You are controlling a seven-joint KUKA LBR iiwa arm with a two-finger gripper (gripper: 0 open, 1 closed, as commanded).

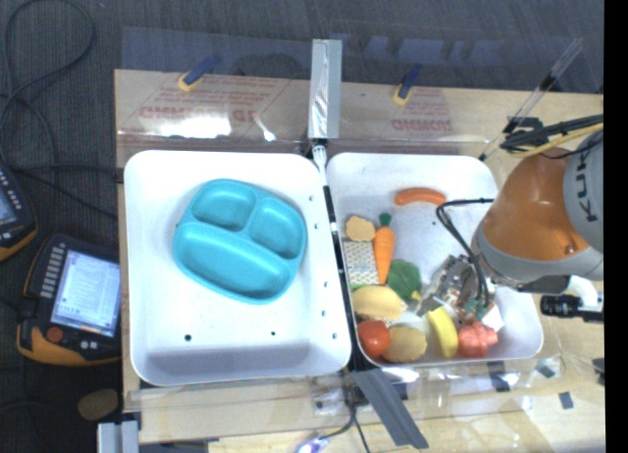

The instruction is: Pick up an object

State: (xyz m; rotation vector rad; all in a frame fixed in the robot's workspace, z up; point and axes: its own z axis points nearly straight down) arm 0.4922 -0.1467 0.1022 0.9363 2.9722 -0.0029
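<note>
The yellow banana [443,331] lies near the front edge of the right bin [510,189], directly below the gripper [453,289], so I judge it is the thing to pick. It looks like a light, stiff plastic toy with smooth and probably slippery skin; the best hold seems to be across its narrow middle. I cannot tell how the gripper is set or whether it has anything. The banana is crowded: a pink-red fruit [477,339] is just beside it on one side, and a brown potato [404,343] with a red tomato [373,336] on the other. A lemon [378,301], green leaf [403,276] and carrot [384,244] lie further back, an orange sausage [420,196] well apart. The left bin [147,245] holds a blue divided plate [239,238].
</note>
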